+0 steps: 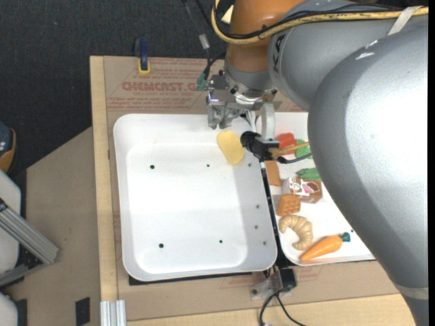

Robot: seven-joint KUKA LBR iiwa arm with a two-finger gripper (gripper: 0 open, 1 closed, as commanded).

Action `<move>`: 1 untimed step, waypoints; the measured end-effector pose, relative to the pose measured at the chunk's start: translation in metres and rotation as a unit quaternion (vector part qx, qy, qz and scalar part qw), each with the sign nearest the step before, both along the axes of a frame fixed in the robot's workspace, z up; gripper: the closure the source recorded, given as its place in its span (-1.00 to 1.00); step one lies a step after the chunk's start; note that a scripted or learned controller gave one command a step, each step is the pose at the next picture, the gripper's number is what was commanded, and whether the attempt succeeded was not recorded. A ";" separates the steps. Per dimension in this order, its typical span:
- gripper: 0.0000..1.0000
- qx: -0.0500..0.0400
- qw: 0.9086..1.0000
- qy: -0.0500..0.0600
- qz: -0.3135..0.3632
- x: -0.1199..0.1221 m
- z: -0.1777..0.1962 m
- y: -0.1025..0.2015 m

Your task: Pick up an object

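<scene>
From the camera view, the gripper point(231, 117) sits over the far right corner of the left bin point(136, 182), with a yellow object point(231, 147) right below its fingers, though honestly I can't tell if they're open or clamped on it. The right bin point(343, 255) has a carrot point(321, 246), a croissant point(299, 227) and other toy food in it.

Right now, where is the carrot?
The carrot lies in the right bin, near its front edge, just in front of the croissant and close to the divide between the two bins.

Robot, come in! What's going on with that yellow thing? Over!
Gripper above left bin's far edge. Yellow piece just below it, grip unclear. Other toy food in right bin.
</scene>
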State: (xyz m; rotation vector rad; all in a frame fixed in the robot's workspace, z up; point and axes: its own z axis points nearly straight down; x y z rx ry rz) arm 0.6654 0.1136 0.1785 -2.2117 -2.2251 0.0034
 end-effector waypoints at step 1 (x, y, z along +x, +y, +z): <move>1.00 0.002 1.000 -0.013 0.000 0.002 0.217 0.052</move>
